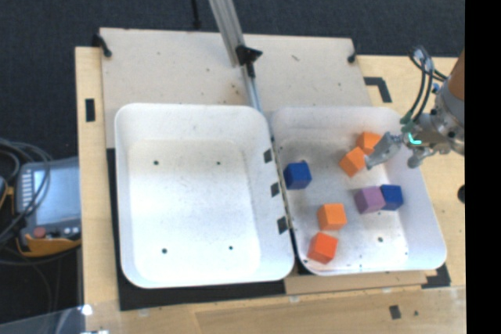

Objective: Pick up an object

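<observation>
Taking the right bin [423, 246] as the landmark, the left bin [196, 195] is seen just beside its left wall, with no blocks in it. Inside the right bin, a blue cube [297, 174] is found near the left wall, and two orange cubes [332, 216] [322, 247] are placed toward the near left corner. Further right, a purple cube [369, 199] is seen touching a second blue cube [391, 195] near the bin's middle. Two more orange cubes [353, 161] [369, 142] are set toward the far right. The gripper [399, 151] is held over the far right part of the bin, its fingers spread, with nothing seen between them; one finger is just beside the upper orange pair. No object is judged lifted yet: closing and raising remain to be done.
</observation>
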You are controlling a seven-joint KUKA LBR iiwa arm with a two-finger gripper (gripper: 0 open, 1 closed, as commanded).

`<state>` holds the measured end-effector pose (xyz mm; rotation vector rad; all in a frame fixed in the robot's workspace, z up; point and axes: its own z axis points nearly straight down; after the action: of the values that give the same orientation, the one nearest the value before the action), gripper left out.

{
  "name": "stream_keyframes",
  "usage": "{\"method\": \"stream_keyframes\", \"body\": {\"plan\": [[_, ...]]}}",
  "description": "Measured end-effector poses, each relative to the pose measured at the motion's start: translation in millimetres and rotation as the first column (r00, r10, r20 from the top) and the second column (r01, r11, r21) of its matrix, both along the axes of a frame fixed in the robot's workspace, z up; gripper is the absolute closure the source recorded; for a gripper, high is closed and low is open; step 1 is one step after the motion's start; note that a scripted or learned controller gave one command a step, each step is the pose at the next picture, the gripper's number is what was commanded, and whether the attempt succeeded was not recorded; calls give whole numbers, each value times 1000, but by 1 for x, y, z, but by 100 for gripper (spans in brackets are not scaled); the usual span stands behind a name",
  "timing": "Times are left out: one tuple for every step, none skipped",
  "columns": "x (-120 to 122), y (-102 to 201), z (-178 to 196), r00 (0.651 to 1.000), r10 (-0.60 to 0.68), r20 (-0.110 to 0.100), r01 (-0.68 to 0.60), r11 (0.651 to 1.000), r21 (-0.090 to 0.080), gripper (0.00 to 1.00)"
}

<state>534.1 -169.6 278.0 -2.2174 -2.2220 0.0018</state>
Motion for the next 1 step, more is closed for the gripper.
{"method": "stream_keyframes", "body": {"plan": [[1, 0, 2, 1000, -1, 4, 1, 1000, -1, 0]]}}
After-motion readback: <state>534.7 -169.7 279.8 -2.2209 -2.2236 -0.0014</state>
